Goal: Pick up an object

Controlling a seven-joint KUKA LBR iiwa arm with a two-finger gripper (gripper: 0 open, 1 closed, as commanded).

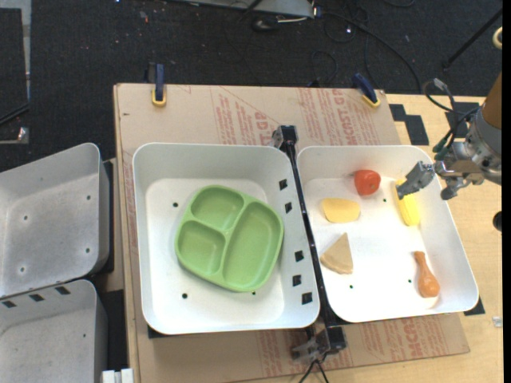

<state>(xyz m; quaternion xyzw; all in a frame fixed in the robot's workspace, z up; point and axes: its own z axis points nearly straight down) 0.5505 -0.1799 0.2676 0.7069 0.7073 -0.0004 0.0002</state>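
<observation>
The right bin [447, 298] holds several toy foods: a red tomato [367, 182], a pale yellow lump [341, 210], a yellow oblong piece [409, 209], a tan wedge [338, 256] and an orange drumstick-shaped piece [426, 275]. My gripper [433, 183] hangs over the bin's upper right corner, just above and right of the yellow oblong piece. Its fingers are spread open with nothing between them; the left finger [415, 180] sits close to the top of that piece.
The left bin [160, 174] carries a green divided plate [230, 238]. A black divider with clips [297, 214] runs between the bins. Two white lids or trays [48, 214] lie off the bench to the left. Clamps [159, 86] hold the board's far edge.
</observation>
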